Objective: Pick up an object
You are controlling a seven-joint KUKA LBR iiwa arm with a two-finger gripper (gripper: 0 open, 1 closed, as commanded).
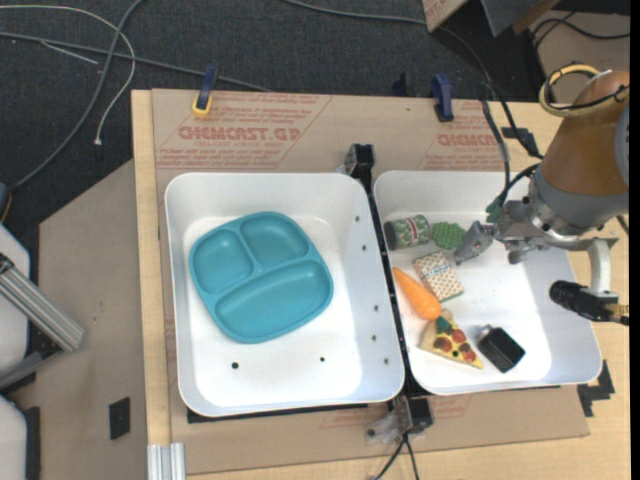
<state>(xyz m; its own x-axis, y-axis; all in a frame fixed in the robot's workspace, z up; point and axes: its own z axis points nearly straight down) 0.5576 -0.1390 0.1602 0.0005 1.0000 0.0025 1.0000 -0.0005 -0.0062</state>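
The arm hung over the right bin (575, 363), its gripper (480, 240) low near the bin's back left; whether the jaws were spread or clenched, I could not tell. Just left of it lay a green can (407, 231) on its side beside a small green toy (447, 235). Below sat a patterned pouch (439, 274), an orange carrot (416, 293), a toy pizza slice (450, 342) and a black block (501, 348), all untouched. In the left bin (190, 368), a teal divided plate (262, 275) lay flat on the worktop's (150, 268) side.
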